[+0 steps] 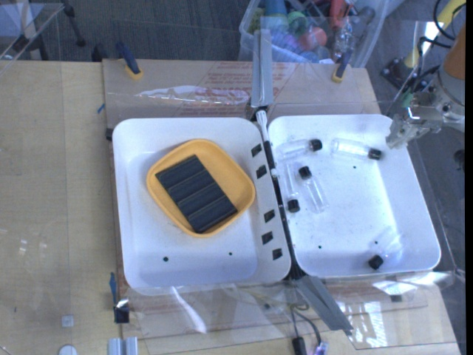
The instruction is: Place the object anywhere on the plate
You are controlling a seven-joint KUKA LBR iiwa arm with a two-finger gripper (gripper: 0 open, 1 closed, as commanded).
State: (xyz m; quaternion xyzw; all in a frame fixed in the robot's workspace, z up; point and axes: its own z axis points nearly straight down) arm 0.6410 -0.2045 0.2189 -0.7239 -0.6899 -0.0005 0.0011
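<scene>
A yellow square plate (241, 177) sits in the left bin (148, 268), turned at an angle. A dark ribbed rectangular block (198, 191) lies flat on the middle of the plate. In the right bin (347, 220) lie several clear plastic vials with black caps: one near the back left (299, 149), one at the back right (353, 149), one in the middle (315, 192) and one at the front right (384, 247). My gripper (400, 132) hangs over the right bin's back right corner, just right of the back right vial, with nothing seen in it.
A divider with black clips (267, 198) runs between the two bins. A clear tub of colourful toys (318, 13) stands behind the bins. Cables and clear sheeting lie at the front edge (318, 324).
</scene>
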